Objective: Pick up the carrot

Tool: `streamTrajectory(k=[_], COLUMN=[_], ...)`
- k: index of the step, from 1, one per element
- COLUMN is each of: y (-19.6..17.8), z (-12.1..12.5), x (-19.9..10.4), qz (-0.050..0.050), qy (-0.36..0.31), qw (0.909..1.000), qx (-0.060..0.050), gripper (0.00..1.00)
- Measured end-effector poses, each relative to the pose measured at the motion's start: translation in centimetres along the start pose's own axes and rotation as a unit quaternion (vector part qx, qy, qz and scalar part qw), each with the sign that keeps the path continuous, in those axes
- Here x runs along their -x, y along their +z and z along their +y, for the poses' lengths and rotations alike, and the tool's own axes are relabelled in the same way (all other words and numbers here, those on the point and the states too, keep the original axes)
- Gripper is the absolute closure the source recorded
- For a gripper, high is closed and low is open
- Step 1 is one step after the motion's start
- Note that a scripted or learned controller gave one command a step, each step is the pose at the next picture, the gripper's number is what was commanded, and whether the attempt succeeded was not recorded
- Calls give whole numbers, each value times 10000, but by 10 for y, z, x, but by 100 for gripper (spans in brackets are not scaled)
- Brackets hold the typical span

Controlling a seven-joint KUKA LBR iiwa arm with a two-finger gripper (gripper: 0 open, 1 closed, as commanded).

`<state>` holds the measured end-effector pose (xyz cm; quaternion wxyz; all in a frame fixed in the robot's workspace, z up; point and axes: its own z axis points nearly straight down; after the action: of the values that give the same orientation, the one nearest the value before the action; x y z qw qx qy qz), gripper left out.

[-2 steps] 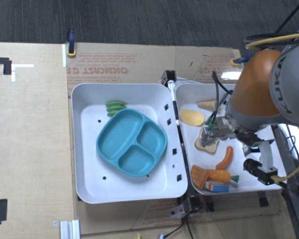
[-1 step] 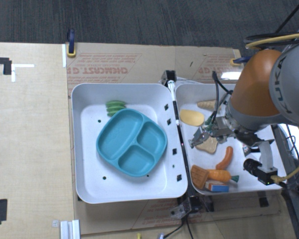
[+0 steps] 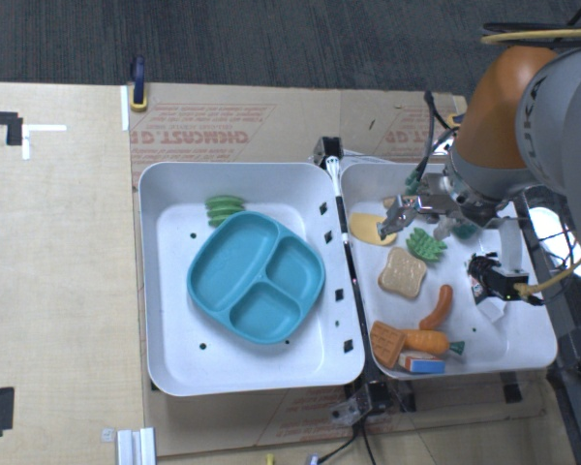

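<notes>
Though the gripper [image 3: 418, 213] hangs above the right bin [image 3: 523, 352], its jaw state is unclear.

two white bins [image 3: 174, 356], one blue plate [image 3: 257, 277], one carrot [image 3: 428, 340]

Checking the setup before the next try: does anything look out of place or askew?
Slightly. The blue plate sits askew in the left bin, over part of a green pod. The carrot lies in the right bin.

Carrot [image 3: 429, 341] hemmed: sausage [image 3: 438, 306] above, blue box [image 3: 424, 364] below.
</notes>
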<state>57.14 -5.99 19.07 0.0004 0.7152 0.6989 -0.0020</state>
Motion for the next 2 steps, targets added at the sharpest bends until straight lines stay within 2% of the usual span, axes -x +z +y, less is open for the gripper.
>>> streamTrajectory(k=[1,2], y=[0,0], z=[-2,-52], x=[-58,-26], qz=[-1,9], qy=[1347,348], qw=[9909,9994], qx=[-8,-13], gripper=[0,0])
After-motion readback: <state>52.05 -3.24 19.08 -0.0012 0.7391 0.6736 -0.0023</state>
